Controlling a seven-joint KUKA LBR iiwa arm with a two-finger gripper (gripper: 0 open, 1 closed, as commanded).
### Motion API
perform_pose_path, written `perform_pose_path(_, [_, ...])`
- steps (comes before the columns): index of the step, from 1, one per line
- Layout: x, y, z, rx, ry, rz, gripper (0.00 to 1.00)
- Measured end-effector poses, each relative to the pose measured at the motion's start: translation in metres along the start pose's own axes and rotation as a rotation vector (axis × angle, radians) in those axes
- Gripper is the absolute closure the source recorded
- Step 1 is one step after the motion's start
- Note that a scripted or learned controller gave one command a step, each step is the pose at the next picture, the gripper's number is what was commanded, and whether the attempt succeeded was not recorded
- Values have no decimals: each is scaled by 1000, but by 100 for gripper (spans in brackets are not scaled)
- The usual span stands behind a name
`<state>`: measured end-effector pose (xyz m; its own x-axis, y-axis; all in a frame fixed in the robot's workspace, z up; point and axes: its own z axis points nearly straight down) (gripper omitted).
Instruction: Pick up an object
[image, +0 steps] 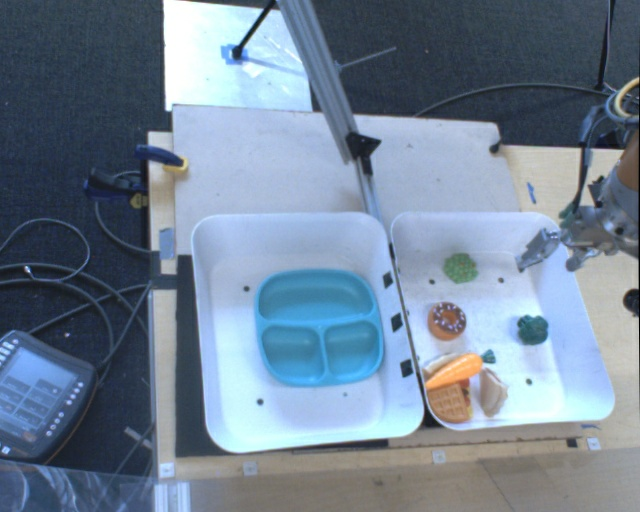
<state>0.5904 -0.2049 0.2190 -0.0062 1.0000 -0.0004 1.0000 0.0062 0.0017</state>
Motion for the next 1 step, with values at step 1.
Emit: perform_pose_path(1, [0,0,0,0,0,-1,0])
